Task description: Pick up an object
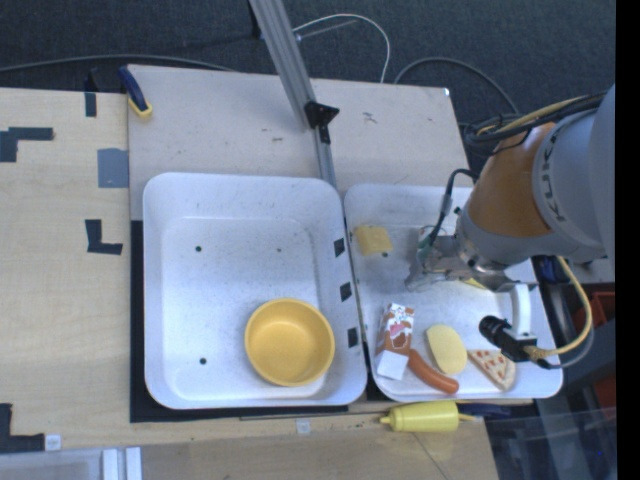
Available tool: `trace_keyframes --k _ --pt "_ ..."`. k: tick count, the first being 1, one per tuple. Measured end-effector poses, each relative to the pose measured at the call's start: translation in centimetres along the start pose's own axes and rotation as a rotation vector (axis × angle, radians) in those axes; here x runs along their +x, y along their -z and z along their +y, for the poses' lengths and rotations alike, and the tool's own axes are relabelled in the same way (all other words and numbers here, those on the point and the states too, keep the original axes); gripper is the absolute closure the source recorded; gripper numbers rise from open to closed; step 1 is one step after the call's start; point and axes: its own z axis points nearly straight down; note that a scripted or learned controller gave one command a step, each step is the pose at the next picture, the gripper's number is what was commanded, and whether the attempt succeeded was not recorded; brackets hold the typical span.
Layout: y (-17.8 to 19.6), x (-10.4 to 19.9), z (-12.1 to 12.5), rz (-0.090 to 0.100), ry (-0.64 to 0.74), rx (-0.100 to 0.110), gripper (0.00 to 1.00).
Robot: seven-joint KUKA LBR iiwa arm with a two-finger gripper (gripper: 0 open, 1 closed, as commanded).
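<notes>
The jaws hang low over the floor of the right bin [400,206], right of the frame's centre. They are dark and small from up here, and I cannot tell how far apart they stand or whether they have hold of anything. Behind them the arm [520,198] comes in from the right edge, its orange band bulking over the bin's right side.

Just left of the jaws, and apart from them, a pale yellow slab [373,239] lies flat near the bin's left wall. Below the jaws, toward the bottom of the frame, the other pieces crowd the bin's lower end. A small red and white carton [399,324] lies left of a yellow oval lump [446,348]. A sausage [433,374] lies slantwise under both, and a white scrap [391,366] touches its left end. A pizza slice [492,368] sits in the lower right corner, near the oval lump.

Outside the bin, on the counter [220,118] just below its bottom rim, a yellow bottle [423,418] lies on its side.

The left bin [150,268] holds a yellow bowl [289,342], upright, in its lower right part, well apart from the jaws.

A grey pole [285,53] runs down from the top of the frame to the gap between the two bins. In the upper left a blue and yellow clip [135,91] lies at the counter's corner.
</notes>
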Motion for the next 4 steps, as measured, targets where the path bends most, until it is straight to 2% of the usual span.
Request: trace_keyframes --k 1,3,4 --pt "5.8 -0.9 0.1 -0.004 -0.003 0.014 1.0" --pt "16.8 -1.7 0.4 -0.004 -0.002 0.014 1.0" --pt "14.2 3.7 1.4 -0.002 0.002 0.022 1.0"
